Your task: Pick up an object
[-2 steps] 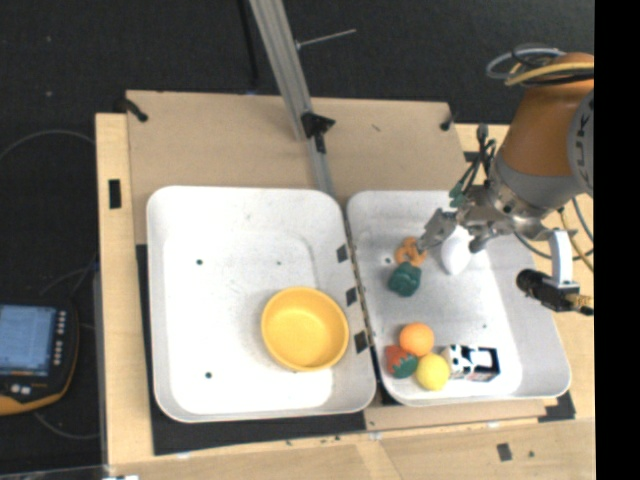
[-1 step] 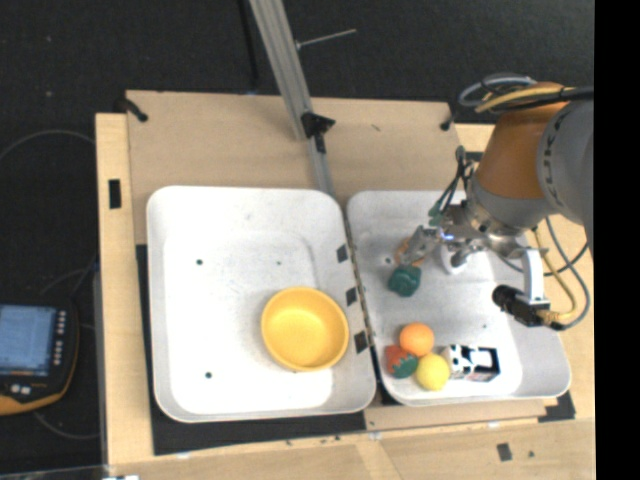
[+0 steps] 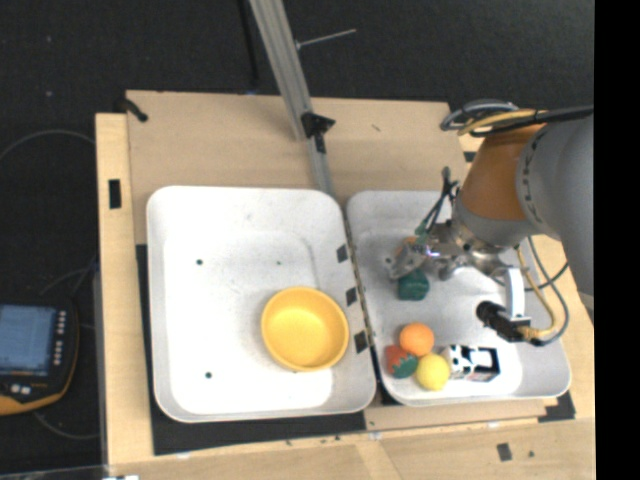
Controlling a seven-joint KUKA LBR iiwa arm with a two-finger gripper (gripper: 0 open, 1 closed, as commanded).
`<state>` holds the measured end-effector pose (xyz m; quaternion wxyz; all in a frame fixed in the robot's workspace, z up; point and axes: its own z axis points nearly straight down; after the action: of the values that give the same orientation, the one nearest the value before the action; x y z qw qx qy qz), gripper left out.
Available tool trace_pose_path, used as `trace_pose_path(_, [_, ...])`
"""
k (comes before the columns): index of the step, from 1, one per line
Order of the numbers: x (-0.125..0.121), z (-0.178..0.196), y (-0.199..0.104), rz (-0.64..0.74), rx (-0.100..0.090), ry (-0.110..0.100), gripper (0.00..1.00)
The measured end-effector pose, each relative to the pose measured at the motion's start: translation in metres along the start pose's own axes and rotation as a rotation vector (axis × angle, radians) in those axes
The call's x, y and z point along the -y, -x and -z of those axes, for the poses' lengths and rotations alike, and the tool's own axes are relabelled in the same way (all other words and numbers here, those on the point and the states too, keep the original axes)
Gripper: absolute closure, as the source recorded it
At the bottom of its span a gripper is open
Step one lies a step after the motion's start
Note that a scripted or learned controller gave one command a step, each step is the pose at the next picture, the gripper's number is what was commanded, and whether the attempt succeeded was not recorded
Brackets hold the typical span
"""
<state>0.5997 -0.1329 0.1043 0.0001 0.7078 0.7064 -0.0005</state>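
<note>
I see wide bare floor in the left bin (image 3: 200, 238) around the yellow bowl (image 3: 304, 328). The right bin (image 3: 540, 373) is tighter: a green block (image 3: 413, 287) mid-bin, with an orange ball (image 3: 416, 339), yellow ball (image 3: 433, 372) and black-and-white box (image 3: 472, 362) crowding its near edge.

Even, fairly bright overhead light falls across the scene, with no single strong source visible. The two white bins, the left bin (image 3: 240, 238) and the right bin (image 3: 540, 373), look nearly washed out, their surfaces losing detail to mild glare. The tan surface (image 3: 220, 138) is evenly lit, while the floor (image 3: 60, 48) around it reads almost black. Shadows are soft and short: a faint one sits under the yellow bowl (image 3: 304, 327), and a darker patch lies beneath the arm (image 3: 520, 183). The picture is low in resolution and slightly soft overall; small objects in the right bin show fuzzy edges. The arm's grey upper part blurs toward the right.
</note>
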Motion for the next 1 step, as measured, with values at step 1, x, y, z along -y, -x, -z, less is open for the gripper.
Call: trace_pose_path(1, [-0.0007,0.011,0.0011,-0.005,0.0,0.003,1.0])
